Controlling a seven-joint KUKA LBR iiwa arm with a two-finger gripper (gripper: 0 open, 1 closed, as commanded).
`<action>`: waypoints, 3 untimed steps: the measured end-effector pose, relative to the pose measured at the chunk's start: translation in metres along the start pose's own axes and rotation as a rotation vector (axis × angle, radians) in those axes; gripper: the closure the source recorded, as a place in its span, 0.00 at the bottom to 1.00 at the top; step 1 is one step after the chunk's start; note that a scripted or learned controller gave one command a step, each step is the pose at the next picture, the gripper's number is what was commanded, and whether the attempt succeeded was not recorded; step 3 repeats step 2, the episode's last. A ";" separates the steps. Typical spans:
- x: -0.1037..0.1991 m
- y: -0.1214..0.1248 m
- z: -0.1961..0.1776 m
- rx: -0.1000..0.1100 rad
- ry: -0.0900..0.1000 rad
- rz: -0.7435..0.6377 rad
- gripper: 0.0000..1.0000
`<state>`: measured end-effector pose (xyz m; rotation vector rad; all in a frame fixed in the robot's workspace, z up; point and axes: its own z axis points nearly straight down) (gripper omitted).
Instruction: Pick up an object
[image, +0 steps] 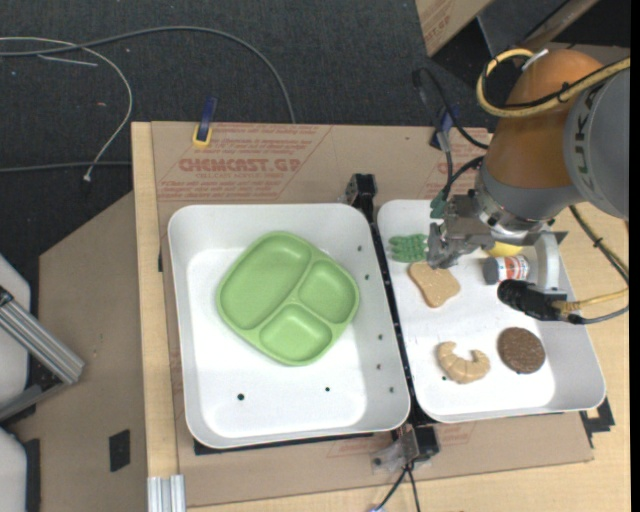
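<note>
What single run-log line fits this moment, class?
arm: over right bin | gripper: above tan bread slice | nearby: croissant, brown cookie | left bin: green divided plate

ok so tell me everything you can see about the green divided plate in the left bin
The green divided plate is pale lime, apparently smooth plastic, a rounded square with three compartments split by raised ridges. It lies flat, right side up and turned diagonally, near the middle of the left bin, resting on its floor. Nothing lies in it. The gripper is over the right bin, well away.
</note>
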<state>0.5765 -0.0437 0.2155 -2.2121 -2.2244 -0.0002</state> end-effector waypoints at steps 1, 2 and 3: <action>0.060 -0.005 -0.007 -0.002 0.000 -0.002 1.00; 0.104 -0.026 -0.012 0.001 0.000 0.000 1.00; 0.104 -0.026 -0.012 0.001 0.000 0.000 1.00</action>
